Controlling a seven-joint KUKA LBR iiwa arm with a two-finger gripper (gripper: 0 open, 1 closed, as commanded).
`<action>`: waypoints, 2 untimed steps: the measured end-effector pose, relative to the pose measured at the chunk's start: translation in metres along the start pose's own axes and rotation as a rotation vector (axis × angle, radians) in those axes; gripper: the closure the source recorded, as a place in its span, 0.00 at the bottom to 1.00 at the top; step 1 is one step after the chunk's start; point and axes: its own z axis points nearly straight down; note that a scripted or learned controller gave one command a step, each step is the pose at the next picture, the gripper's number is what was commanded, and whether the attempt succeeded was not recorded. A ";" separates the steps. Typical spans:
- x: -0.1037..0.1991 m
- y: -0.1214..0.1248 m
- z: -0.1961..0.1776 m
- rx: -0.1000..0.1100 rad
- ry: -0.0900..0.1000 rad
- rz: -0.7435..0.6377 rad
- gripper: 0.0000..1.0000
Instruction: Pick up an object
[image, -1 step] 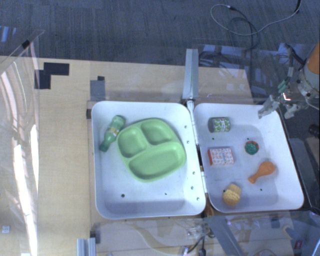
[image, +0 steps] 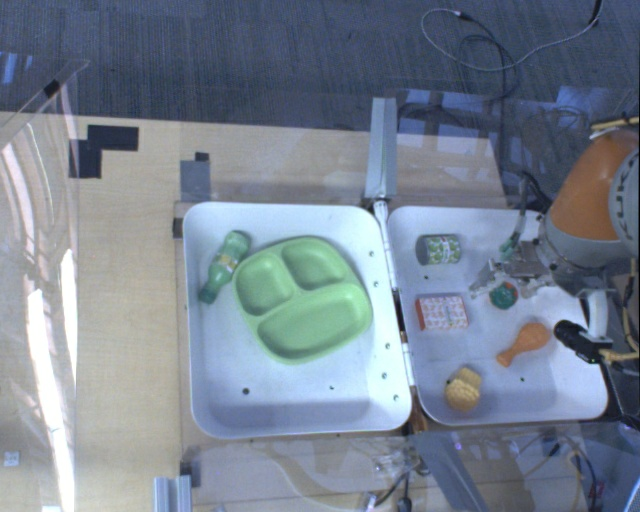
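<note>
In the right bin (image: 575, 395), my gripper (image: 512, 278) hangs low near the right wall, below the orange band of the arm (image: 595, 200). A small dark green round object (image: 503, 295) lies right at the gripper's tip, touching or just under it. Around it lie a grey-green can (image: 439, 249) on its side, a pink patterned box (image: 442, 312), an orange drumstick toy (image: 524, 344) and a yellow knobbly toy (image: 462, 389).
The left bin (image: 230, 395) bears a green divided plate (image: 300, 297) and a green bottle (image: 222, 266) lying at its upper left. A metal divider (image: 380, 150) runs between the bins. Cables (image: 490, 45) lie on the floor behind.
</note>
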 end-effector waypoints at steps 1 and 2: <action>0.000 0.003 -0.014 -0.010 -0.001 0.000 1.00; 0.094 -0.006 -0.145 -0.005 0.000 0.188 1.00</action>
